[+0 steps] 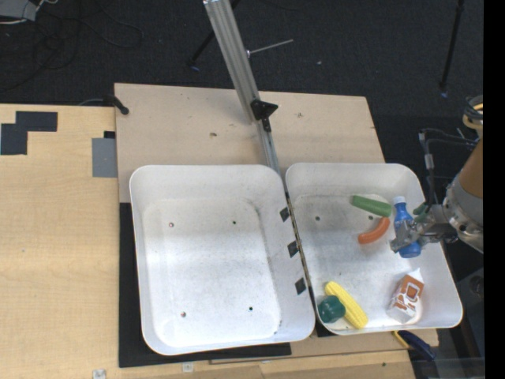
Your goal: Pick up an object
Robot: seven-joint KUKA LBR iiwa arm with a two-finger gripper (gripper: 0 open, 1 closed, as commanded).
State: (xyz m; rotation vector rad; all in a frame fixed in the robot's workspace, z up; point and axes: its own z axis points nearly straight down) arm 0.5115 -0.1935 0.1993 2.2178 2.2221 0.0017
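Camera view: looking down at a slant on a pale worktop (197, 125) with two shallow white bins sitting side by side.
Left bin (209, 259): just the white floor with a few dark specks and small holes.
Right bin (347, 181): this one has all the stuff in it.
Arm: comes in from the right edge, grey and metal at the wrist, tip down inside the right bin near its right wall.
Jaws (407, 239): honestly can't tell whether they're released or clenched, the tip is a small blur of grey metal mixed up with blue.
Blue object (403, 212): small blue thing, maybe a bottle, right at the jaws; touching or overlapping them, but whether it sits between them I can't make out.
Green object (371, 204): long green piece lying at an angle in the upper part of the right bin, just left of the blue one.
Orange object (374, 231): curved orange piece just below the green one, near the jaws.
Yellow object (347, 304): knobbly, corn-like, lying by the bin's front edge.
Dark green object (331, 310): roundish lump touching the yellow one on its left.
Carton (406, 296): small white and red-orange pack in the front right corner, well apart from the jaws.
Metal rail (237, 61): slanted aluminium bar rising from behind the bins.
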